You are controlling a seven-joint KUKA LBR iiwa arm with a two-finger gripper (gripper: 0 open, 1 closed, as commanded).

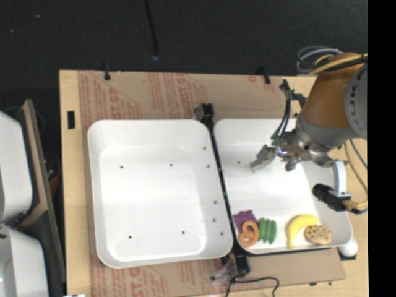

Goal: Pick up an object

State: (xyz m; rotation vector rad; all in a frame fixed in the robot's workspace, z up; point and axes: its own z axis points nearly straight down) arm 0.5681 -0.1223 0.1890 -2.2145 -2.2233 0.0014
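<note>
Right, landmark is the right bin (260, 142), the shallow white one on the worktop (130, 94). Grey arm with orange band (331, 101) comes in over that bin's far right corner, and the gripper (276, 154) hangs above the bin's upper middle, over bare white floor. Jaws look spread, one finger (262, 158) sticking out leftward, nothing between them. Pickable things all sit along the right bin's near edge, well apart from the gripper: purple piece (244, 217) at the near left corner, orange ring (249, 232) just in front of it and touching, green ridged piece (267, 230) just beside the ring, then a gap, then yellow banana (301, 226) and a speckled tan cookie (318, 234) touching the banana's right end, close to the near right corner. Between gripper and that row there is only bin floor. A black fitting with cable (332, 197) hangs off the arm over the right bin's right rim. Left bin (99, 166) sits touching the right bin's left wall, a black clip (204, 112) at the far end of the seam, another clip (234, 266) at the near end. Cardboard sheet (142, 98) lies under both bins.
</note>
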